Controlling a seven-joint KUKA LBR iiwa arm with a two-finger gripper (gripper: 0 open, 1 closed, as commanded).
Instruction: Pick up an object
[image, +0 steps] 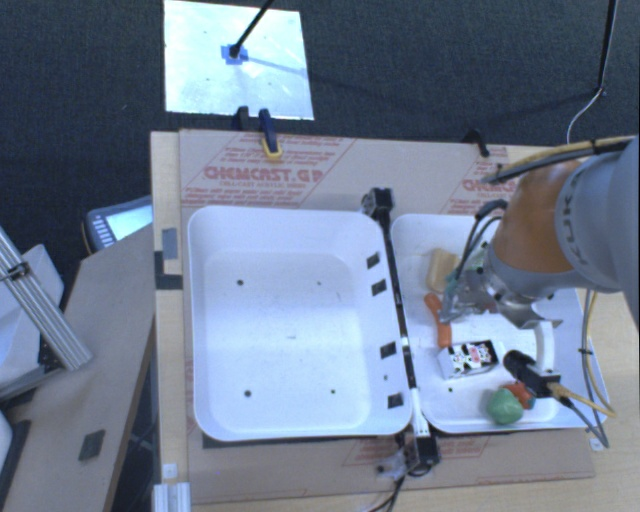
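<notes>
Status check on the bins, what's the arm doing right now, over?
Gripper low in right bin, over orange item; fingers unclear. Nothing seen held. Tan block, black-and-white card, green ball nearby, apart.

Floor: dark speckled carpet (90, 90) is spreading around the bench on every visible side.
Bench: a pale board (300, 165) with red lettering is lying under the bins.
Floor plate: a shiny metal sheet (238, 60) is catching the light, near the bench's far edge.
Left side: a tan side table (90, 370) is standing beside the bench, an aluminium rail (40, 305) leaning over it.
</notes>
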